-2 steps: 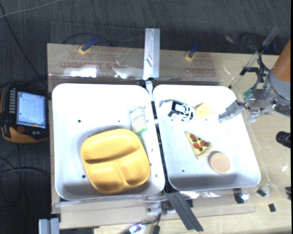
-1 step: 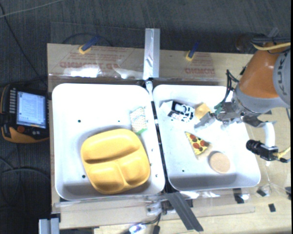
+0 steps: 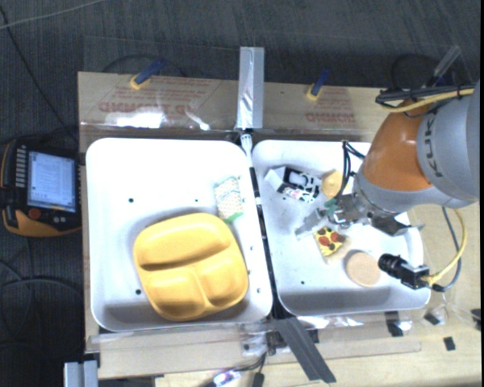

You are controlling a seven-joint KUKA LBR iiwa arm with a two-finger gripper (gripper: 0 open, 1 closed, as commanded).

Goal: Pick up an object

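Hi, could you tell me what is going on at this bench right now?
The grey arm's gripper is down in the right bin, among a pizza slice toy, a tan disc and a black-and-white item. Nothing is visibly held. The left bin has a yellow divided tray.

The arm (image 3: pixel 423 156) is cut off at the picture's right edge, and its bulk hides part of the right bin (image 3: pixel 306 293) beneath it. The gripper (image 3: pixel 332 210) is too small and cluttered to read clearly. A black-and-white packet (image 3: pixel 298 182) bears print too small to make out. The desk (image 3: pixel 185 99) runs off at the bottom edge.
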